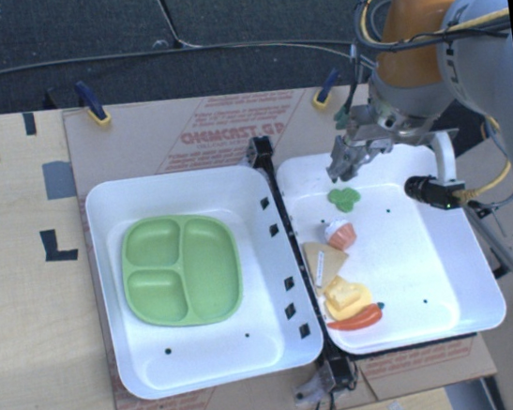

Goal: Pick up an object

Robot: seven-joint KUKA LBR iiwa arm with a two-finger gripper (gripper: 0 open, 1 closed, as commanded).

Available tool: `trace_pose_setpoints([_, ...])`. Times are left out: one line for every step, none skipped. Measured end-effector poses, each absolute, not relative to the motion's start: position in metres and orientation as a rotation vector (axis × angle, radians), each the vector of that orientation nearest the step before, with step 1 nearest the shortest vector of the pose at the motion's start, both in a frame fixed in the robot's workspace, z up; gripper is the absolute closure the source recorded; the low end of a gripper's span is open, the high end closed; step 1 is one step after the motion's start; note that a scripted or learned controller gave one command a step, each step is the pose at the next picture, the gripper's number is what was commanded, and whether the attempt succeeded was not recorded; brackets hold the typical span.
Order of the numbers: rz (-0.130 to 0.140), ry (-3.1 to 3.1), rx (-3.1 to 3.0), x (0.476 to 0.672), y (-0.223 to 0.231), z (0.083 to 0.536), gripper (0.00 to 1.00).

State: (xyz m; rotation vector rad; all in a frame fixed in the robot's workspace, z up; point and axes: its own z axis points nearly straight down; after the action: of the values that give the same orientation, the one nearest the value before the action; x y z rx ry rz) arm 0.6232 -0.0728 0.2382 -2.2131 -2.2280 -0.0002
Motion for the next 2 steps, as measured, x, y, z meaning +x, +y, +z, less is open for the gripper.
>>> trace_pose_setpoints([-0.001,-2.228,-2.213,0.621,-0.017,0.245,1.00])
trace_pose_setpoints([0.003,-2.226,-2.214,0.616,0.031,0.230,1.00])
